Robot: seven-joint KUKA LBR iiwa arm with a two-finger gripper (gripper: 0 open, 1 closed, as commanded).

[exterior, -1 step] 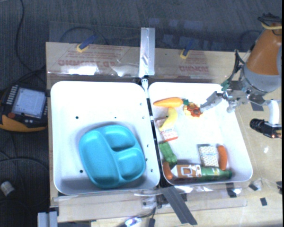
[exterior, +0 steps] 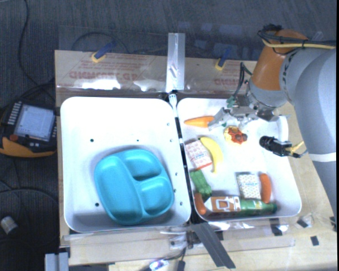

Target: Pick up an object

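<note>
My gripper (exterior: 230,119) hangs low over the far part of the right bin (exterior: 288,176), just right of an orange carrot (exterior: 198,121). A small red and orange toy (exterior: 235,134) lies directly under it, close to its tip. Nothing shows held in it. Nearer the middle of that bin lie a yellow banana (exterior: 213,152) and a small printed packet (exterior: 196,154). Along the near wall are a green vegetable (exterior: 200,181), a bottle with a brown label lying on its side (exterior: 237,205), a speckled packet (exterior: 248,185) and a red sausage (exterior: 264,187).
A blue divided plate (exterior: 134,185) lies in the left bin (exterior: 79,151). A metal divider post (exterior: 175,61) stands at the back between the bins. A handheld pendant (exterior: 27,126) rests on the floor at the left.
</note>
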